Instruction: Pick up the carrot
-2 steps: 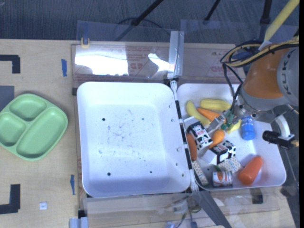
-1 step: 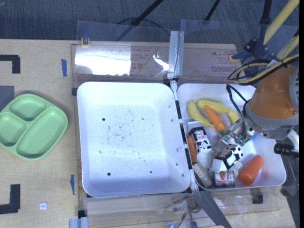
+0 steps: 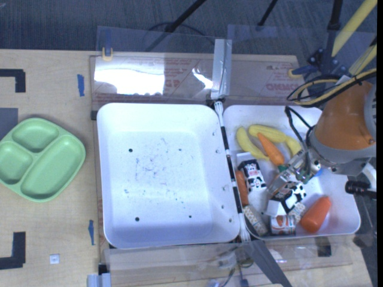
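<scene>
Metal parts of the gripper (image 3: 291, 173) sit low over the middle of the right bin (image 3: 350, 220), blurred together with the clutter beneath, so I cannot tell how it is set or whether anything is caught in it. Behind it the arm (image 3: 344, 130) rises toward the right edge, its orange band covering the bin's far right corner and part of the rim.

Just up and left of the gripper lies the carrot (image 3: 270, 149), slanted, its lower end close to the gripper tip; whether they touch is hard to judge. It rests across a yellow banana (image 3: 269, 133) that curves along the bin's upper part. Below the gripper is a small black-and-white carton (image 3: 293, 197), partly hidden; a similar cow-patterned carton (image 3: 254, 175) lies to the left beside a thin orange piece (image 3: 241, 187) along the bin's left wall. An orange-red rounded item (image 3: 315, 214) lies at the lower right, and small packets near the lower rim are too jumbled to name.

The left bin (image 3: 161, 172) shows faint blue marks on its floor. Far left on the wooden bench (image 3: 48, 88) stands a green divided plate (image 3: 39, 158).
</scene>
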`<state>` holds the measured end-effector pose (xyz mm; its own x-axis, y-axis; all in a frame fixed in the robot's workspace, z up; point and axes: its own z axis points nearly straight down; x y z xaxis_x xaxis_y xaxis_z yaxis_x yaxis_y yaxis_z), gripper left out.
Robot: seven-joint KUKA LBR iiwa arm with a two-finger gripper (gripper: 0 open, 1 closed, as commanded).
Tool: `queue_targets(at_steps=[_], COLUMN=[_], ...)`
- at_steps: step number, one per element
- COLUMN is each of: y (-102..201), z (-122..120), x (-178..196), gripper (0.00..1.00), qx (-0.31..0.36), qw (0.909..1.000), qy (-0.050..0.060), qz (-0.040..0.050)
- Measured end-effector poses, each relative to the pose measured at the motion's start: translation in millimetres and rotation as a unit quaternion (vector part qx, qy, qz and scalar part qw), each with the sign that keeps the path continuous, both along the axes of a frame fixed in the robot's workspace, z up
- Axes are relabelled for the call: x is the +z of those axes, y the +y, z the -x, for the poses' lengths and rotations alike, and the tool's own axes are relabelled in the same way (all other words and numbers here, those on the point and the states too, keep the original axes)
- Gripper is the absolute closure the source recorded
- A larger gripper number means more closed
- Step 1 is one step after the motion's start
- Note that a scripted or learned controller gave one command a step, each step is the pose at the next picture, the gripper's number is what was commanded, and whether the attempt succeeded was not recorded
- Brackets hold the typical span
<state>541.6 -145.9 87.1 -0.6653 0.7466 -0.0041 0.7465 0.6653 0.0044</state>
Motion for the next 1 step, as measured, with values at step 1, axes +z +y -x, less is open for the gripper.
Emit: queue_targets(at_steps=[1], y=[11.4], z=[-76.4], x=[0.0], gripper=[0.00], qx=[0.134], qw=[0.9910], qy=[0.005], qz=[0.0007])
